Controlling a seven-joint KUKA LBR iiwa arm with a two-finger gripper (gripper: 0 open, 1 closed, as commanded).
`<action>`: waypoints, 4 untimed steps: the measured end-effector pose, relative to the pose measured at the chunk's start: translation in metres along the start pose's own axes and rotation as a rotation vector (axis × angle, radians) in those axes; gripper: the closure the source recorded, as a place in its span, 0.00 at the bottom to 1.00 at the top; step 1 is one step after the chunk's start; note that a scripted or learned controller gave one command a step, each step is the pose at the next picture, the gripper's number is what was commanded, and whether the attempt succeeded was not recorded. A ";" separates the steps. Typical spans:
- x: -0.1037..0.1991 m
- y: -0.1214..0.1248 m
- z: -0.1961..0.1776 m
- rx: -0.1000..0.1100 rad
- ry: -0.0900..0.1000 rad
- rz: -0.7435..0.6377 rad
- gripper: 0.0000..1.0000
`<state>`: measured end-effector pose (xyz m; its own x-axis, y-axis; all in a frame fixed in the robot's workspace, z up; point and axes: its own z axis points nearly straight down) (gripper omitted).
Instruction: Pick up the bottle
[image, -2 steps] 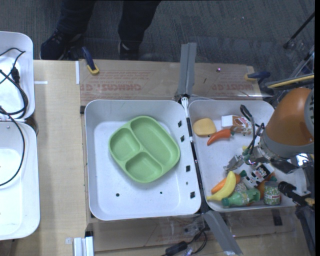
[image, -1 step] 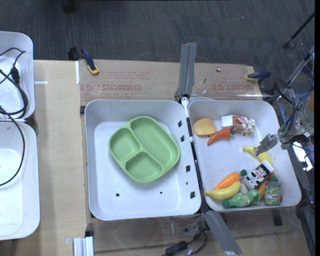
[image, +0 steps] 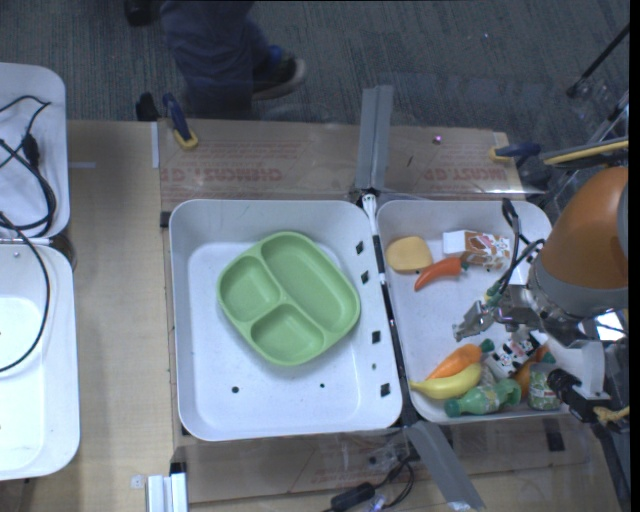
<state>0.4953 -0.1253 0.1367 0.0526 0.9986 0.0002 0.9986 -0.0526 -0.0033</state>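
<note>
Nearest the camera, the bottle (image: 484, 399), green and lying on its side, sat against the front wall of the right bin (image: 420, 235), its long axis running roughly left to right along that wall. A banana (image: 447, 381) curved just beside its left end, a carrot (image: 458, 359) lay above that, and more small packets crowded its right end. Farther back, the gripper (image: 480, 318) hung over the middle of the same bin; whether it was parted or closed could not be told from this slant, and nothing showed in its grasp. The bottle therefore lay toward the front edge from the gripper, almost directly nearer the camera, with the carrot and banana between. Beyond the gripper rested a red pepper (image: 438, 272) and a yellow round piece (image: 408, 254). In the left bin (image: 195, 330) sat a green divided plate (image: 289, 296).
</note>
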 end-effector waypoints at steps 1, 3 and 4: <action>-0.062 0.061 -0.156 -0.002 -0.003 0.142 0.00; 0.003 0.050 -0.047 0.000 -0.001 0.466 0.00; -0.042 -0.007 0.027 0.001 0.000 0.289 0.00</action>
<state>0.4862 -0.1669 0.1092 0.3348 0.9423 -0.0006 0.9423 -0.3348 -0.0044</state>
